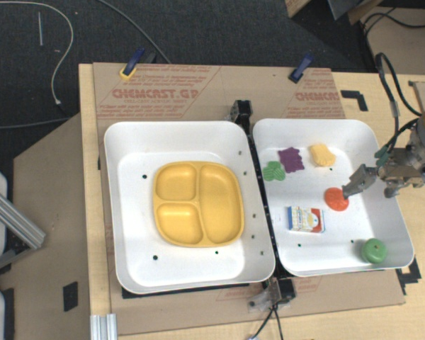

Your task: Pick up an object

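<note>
Two glossy white bins (127, 147); three-compartment yellow plate (198, 204).

Robotics lab setup. My desk (49, 190) is covered with protective-film board (219, 94) held by blue clamps (133, 64) at 12 o'clock, two white bins (120, 154) fixed on it, loose cables (64, 20) on dark carpet (198, 20) at 11 o'clock.

Red lettering reading "CHEMCAST GP" is printed, repeated, on the brown protective paper sheet (163, 91) covering the table behind both bins; the small carton's (305, 219) label is illegible.
</note>
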You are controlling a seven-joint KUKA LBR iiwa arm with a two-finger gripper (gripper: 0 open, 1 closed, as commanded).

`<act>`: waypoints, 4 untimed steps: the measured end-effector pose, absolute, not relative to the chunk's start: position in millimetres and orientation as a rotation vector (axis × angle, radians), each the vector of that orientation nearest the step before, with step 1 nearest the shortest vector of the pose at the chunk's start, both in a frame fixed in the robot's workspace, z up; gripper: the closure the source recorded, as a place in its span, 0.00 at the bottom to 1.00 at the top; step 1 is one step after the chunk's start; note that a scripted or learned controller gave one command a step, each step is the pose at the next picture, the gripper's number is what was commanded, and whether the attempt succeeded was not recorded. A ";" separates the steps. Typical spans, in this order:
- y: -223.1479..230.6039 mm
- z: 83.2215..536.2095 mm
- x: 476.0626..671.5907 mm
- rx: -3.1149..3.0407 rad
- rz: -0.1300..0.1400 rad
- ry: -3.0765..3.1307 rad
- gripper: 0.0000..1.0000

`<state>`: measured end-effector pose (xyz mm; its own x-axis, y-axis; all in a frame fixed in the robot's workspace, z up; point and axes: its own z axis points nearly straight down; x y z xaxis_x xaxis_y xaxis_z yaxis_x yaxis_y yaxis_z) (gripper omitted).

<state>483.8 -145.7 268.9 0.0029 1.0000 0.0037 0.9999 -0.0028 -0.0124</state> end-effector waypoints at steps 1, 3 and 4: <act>-145.4 274.1 485.9 -2.220 0.000 -2.221 0.00; -140.1 187.3 488.6 -2.216 0.004 -2.216 0.00; -131.6 129.3 493.0 -2.216 0.003 -2.217 0.00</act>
<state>493.0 -131.6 129.3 -0.0004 1.0000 0.0038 1.0000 0.0005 -0.0067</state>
